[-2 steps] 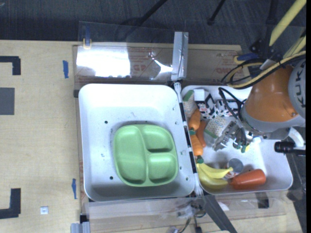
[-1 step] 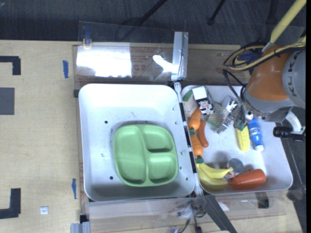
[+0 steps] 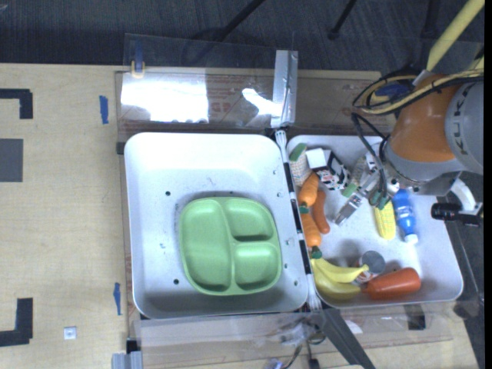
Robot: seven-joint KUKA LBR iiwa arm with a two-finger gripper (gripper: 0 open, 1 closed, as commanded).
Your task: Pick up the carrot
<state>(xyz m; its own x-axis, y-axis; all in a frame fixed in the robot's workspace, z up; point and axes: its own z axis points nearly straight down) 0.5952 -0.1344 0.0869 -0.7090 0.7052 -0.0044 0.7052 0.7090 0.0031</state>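
Orange against the white, the carrot (image 3: 308, 191) lies along the left wall of the right bin (image 3: 450, 279), just above a sausage (image 3: 316, 218), and the gripper (image 3: 355, 201) hovers beside it with fingers apart, empty, presumably lining up.

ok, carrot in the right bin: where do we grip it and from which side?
Probably mid-body on the carrot, descending from above. It lies flat and runs lengthwise beside the right bin's left wall, so close the fingers across its narrow width. An orange sausage-like piece sits right below it and a banana lower still; stay toward the upper half.
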